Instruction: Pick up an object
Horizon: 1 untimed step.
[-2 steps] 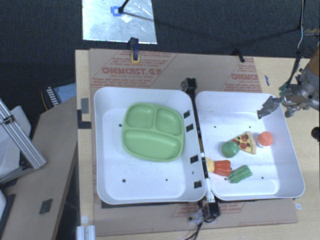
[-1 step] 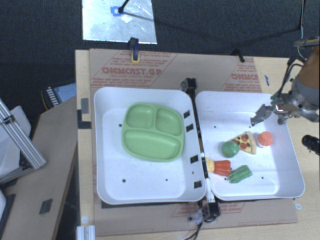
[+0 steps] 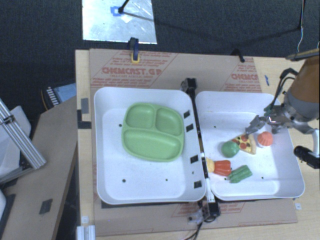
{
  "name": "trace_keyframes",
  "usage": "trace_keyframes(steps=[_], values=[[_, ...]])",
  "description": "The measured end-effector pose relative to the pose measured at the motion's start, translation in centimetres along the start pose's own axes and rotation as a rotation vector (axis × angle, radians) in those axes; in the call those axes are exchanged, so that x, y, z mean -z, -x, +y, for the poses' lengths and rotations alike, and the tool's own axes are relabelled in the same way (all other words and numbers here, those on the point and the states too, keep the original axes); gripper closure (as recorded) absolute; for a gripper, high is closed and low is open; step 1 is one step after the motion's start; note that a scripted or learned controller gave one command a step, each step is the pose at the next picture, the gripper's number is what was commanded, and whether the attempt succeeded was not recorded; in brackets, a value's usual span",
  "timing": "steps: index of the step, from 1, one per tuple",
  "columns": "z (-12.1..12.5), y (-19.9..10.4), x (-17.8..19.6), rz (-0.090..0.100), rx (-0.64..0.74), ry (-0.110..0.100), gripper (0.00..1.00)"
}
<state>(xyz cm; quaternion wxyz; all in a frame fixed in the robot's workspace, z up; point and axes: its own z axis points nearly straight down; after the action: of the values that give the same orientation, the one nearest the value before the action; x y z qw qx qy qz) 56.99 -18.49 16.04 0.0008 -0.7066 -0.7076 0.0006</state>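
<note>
In the right bin (image 3: 280, 184) lie several toy foods. A pizza slice (image 3: 245, 143) rests beside a round green piece (image 3: 230, 148), with an orange-pink piece (image 3: 265, 139) to their right. A red and orange piece (image 3: 220, 167) and a green pickle-like piece (image 3: 240, 173) lie nearer the front. My gripper (image 3: 254, 127) reaches in from the right and hangs just above the pizza slice and the orange-pink piece. Nothing shows as held in it.
The left bin (image 3: 107, 184) holds a green divided plate (image 3: 152, 132). A black clamp strip (image 3: 196, 134) runs between the two bins. A cable and arm hardware (image 3: 306, 154) sit over the right bin's right rim.
</note>
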Motion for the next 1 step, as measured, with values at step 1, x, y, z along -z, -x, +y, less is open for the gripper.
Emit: trace_keyframes(steps=[1], values=[[1.11,0.58,-5.16,-0.009,0.002,0.026,0.00]])
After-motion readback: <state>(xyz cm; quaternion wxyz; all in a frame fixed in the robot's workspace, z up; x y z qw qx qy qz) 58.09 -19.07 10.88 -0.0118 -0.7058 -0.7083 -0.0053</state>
